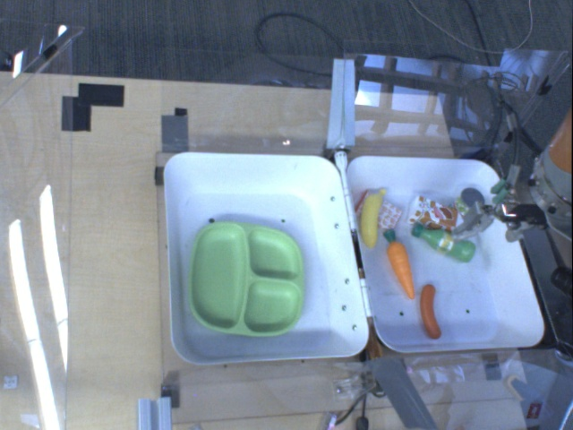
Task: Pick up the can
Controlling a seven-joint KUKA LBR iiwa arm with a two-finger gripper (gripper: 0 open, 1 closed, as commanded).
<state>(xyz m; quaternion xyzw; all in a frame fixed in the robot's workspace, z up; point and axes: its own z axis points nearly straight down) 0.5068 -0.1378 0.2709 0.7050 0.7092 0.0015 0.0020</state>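
The can (pixel 472 201) is small and silver with a round grey top. It sits in the right bin (pixel 501 303), toward its far right side. It touches the cap end of a green bottle (pixel 448 243) and lies just right of a colourful snack packet (pixel 431 211). My gripper (pixel 503 210) hangs over the bin's right rim, close beside the can on its right. The view does not show the can held in it.
The right bin also holds a banana (pixel 371 216), a carrot (pixel 400 268) and a brown sausage (pixel 430 311). A green divided plate (pixel 247 277) lies in the left bin (pixel 260 173). Cables and a metal frame (pixel 421 97) stand behind the bins.
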